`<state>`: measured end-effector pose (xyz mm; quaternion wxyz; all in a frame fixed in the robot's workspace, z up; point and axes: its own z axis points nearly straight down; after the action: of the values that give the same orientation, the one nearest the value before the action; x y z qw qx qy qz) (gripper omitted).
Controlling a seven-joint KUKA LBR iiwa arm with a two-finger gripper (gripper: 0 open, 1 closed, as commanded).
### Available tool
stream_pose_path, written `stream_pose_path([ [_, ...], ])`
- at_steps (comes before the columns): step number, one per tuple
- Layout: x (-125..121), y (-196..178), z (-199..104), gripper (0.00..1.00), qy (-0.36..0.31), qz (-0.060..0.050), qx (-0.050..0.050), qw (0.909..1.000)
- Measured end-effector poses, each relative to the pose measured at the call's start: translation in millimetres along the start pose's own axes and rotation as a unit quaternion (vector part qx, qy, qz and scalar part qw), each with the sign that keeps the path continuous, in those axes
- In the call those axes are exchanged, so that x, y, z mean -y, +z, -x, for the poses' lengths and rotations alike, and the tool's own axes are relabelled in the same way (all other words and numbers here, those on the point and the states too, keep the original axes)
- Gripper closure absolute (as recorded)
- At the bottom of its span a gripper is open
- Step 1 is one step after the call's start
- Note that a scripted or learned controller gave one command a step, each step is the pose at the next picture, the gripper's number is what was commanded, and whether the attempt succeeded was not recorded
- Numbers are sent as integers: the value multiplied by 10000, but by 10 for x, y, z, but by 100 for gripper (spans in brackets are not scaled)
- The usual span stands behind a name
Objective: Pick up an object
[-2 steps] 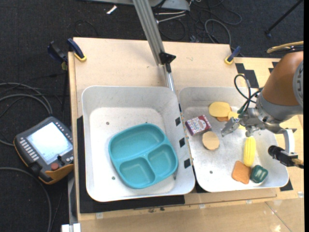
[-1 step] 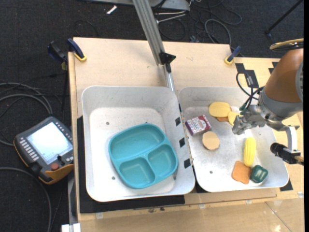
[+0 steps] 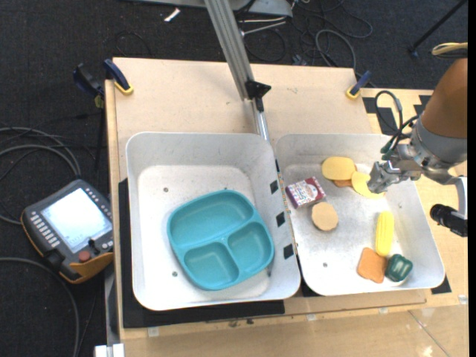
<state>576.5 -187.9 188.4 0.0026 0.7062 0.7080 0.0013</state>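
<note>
Camera view leaves us unable to tell the tool's (image 3: 379,178) state; crowding yellow pieces (image 3: 364,184) could make it slip.

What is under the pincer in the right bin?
The pincer sits over a pale yellow piece beside the round yellow food item. The part of that piece beneath it is covered.

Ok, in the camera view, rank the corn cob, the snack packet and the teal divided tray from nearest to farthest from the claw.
Measured from the claw, at the right bin's upper right:
1. Corn cob, below the claw, in the same bin.
2. Snack packet, to its left, by that bin's left wall.
3. Teal divided tray, farthest, in the left bin.
</note>
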Motion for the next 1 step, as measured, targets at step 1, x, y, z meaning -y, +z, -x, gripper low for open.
stream_pose_path([
  [1, -19, -536, 3, 100, -4, 5, 2, 10000],
])
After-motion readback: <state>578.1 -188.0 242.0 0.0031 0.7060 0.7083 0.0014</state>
